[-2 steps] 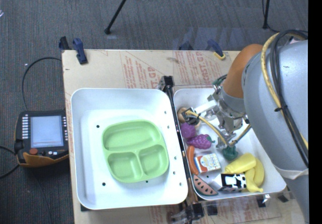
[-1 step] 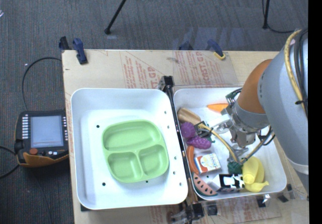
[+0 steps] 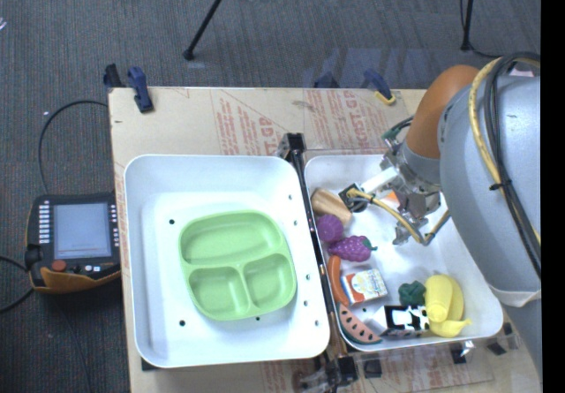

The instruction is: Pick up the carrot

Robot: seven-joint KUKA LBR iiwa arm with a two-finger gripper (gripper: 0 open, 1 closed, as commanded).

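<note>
The carrot (image 3: pixel 336 280) is a thin orange stick lying along the left wall of the right bin (image 3: pixel 477 269), just left of a small carton (image 3: pixel 365 285). My gripper (image 3: pixel 411 222) hangs over the upper middle of that bin, up and to the right of the carrot and well apart from it. Nothing shows between its tips. The grey arm with its orange band covers the bin's right side.
Around the carrot lie two purple grape bunches (image 3: pixel 353 248), a bread roll (image 3: pixel 331 203), a watermelon slice (image 3: pixel 360 328), broccoli (image 3: pixel 410 292) and a yellow banana (image 3: pixel 446 303). The left bin (image 3: pixel 150 206) holds a green divided plate (image 3: pixel 237 264). A pendant (image 3: pixel 75 237) lies on the floor at left.
</note>
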